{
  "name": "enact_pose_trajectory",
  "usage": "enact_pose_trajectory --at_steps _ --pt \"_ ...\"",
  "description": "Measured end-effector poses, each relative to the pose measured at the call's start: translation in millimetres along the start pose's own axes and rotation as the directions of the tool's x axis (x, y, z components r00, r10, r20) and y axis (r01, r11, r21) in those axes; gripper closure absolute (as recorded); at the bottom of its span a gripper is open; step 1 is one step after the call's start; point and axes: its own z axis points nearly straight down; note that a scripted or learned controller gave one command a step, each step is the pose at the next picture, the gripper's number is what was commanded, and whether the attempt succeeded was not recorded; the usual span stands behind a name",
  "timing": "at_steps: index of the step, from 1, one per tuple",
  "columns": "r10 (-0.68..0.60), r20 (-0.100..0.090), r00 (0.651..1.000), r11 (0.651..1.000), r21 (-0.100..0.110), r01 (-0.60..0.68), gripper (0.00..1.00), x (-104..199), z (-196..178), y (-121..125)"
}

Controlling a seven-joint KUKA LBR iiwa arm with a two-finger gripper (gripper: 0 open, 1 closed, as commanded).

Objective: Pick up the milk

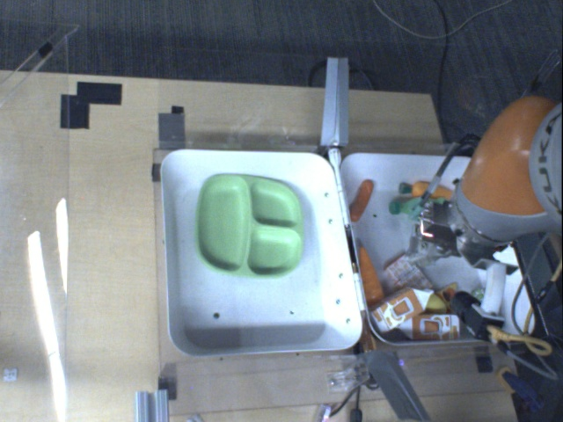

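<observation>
The milk (415,313) looks like the brown and white carton lying on its side at the near edge of the right bin (387,178). My gripper (429,236) hangs over the middle of that bin, beyond the carton and a little to its right. It is low among the cluttered items, just above a crumpled packet (403,269). The grey arm with its orange band (510,161) covers the bin's right part.
A sausage (361,199) and a carrot (369,275) lie along the right bin's left wall. Green and orange toy food (409,202) sits at the back. The left bin (176,306) holds a green divided plate (251,224). Cables lie at the lower right.
</observation>
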Motion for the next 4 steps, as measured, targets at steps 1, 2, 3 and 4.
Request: enact_pose_trajectory --at_steps 1,2,3,4 --pt "0.000 0.000 1.000 1.000 0.000 0.000 0.00 0.1 0.0 0.0" --pt "-0.150 0.003 0.989 0.989 -0.004 0.150 0.00 -36.0 120.1 10.7" --pt "-0.152 0.001 0.988 0.988 -0.006 0.152 1.00 -34.2 110.2 11.8" --pt "0.232 0.000 0.973 0.973 0.002 -0.232 1.00 47.6 31.3 -10.9"
